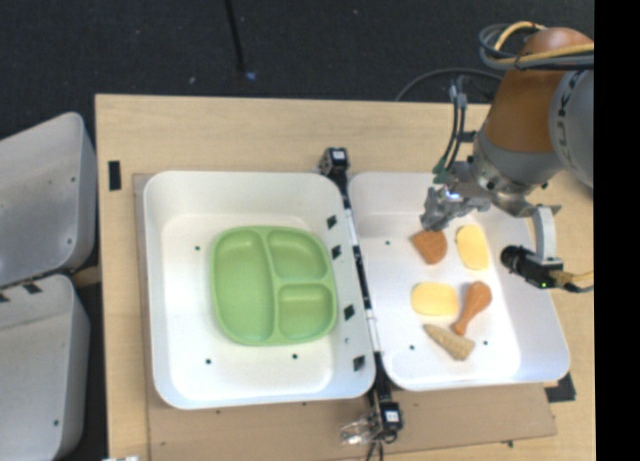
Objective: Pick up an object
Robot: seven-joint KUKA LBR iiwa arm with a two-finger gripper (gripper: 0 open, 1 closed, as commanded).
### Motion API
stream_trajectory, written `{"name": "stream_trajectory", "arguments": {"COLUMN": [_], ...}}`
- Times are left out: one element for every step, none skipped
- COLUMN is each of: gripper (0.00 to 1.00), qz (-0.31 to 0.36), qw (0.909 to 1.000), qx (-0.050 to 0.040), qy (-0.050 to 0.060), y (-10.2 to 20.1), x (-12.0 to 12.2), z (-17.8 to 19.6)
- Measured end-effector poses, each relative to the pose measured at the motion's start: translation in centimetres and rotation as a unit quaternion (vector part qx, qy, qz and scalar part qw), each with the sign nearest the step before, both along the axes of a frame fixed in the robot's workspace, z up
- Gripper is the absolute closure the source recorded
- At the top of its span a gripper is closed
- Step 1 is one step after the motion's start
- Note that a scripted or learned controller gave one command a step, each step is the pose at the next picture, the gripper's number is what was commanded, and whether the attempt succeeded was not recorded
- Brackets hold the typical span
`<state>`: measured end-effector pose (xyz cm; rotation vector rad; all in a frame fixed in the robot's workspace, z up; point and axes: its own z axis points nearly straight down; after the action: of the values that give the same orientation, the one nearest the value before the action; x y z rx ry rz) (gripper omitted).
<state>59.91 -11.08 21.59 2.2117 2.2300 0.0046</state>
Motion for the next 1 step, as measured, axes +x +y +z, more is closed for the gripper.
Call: {"name": "stream_trajectory", "arguments": {"gripper": [1.00], "qz": [0.000], "qw": [1.0000], "qx": [-0.0003], "qy": [0.000], "y": [5.52], "x": [2.02], "z": [1.10]}}
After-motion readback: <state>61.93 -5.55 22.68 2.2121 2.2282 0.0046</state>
